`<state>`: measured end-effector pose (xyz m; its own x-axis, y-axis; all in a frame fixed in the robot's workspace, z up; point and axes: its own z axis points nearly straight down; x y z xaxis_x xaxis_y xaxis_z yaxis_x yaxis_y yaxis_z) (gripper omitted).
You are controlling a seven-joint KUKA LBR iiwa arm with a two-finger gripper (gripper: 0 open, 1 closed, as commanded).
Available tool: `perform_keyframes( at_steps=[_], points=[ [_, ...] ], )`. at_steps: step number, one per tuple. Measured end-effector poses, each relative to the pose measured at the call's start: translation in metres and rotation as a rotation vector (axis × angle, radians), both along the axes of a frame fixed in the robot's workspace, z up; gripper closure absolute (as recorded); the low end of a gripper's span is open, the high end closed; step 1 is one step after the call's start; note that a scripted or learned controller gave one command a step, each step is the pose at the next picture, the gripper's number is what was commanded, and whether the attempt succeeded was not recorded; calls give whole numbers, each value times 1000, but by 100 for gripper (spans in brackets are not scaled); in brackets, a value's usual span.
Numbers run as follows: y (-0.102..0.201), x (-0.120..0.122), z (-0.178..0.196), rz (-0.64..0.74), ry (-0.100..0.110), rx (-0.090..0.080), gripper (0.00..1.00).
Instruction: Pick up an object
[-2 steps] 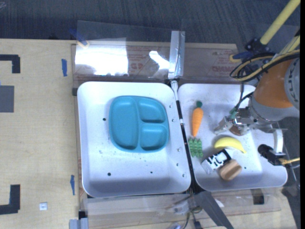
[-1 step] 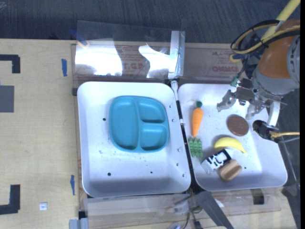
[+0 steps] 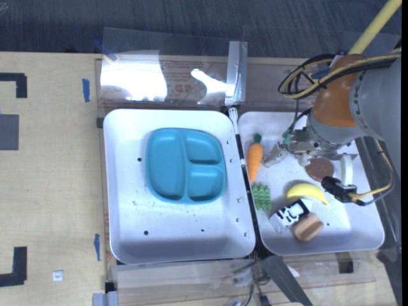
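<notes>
Carrot [image 3: 254,160]: lies in the right bin [image 3: 366,234], close along its left wall, green top toward the far end, orange body running toward the near edge. Nothing rests on it.

Findings, left to right:

Left bin [image 3: 121,190]: holds one blue divided plate [image 3: 187,164], lying flat near the middle. Dark specks are scattered over the white floor around it.

Right bin, left part: the carrot as noted. Just nearer the camera than its tip lies a small green knobbly piece [image 3: 261,196], beside the same wall.

Right bin, middle: my gripper [image 3: 278,154] sits low over the floor just to the right of the carrot, with a narrow gap between us; I see no contact. I cannot tell whether it is open or closed, and nothing is seen held in it. Toward the near edge lies a banana [image 3: 306,192], curved, with a black-and-white block [image 3: 290,212] touching its near side and a tan wooden cylinder [image 3: 308,227] just beside that block.

Right bin, right part: a brown disc [image 3: 320,169] lies flat below my wrist. My arm [image 3: 370,107] comes in over the far right corner, orange band showing, cables looped above it.
</notes>
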<state>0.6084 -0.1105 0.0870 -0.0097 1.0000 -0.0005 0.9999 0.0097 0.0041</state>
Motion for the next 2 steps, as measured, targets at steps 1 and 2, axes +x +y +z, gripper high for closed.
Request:
perform_keyframes(
  at_steps=[1,2],
  points=[
    [0,-50,1,71,5,1,0],
    [-13,-104,1,67,-1,0,0]
  ],
)
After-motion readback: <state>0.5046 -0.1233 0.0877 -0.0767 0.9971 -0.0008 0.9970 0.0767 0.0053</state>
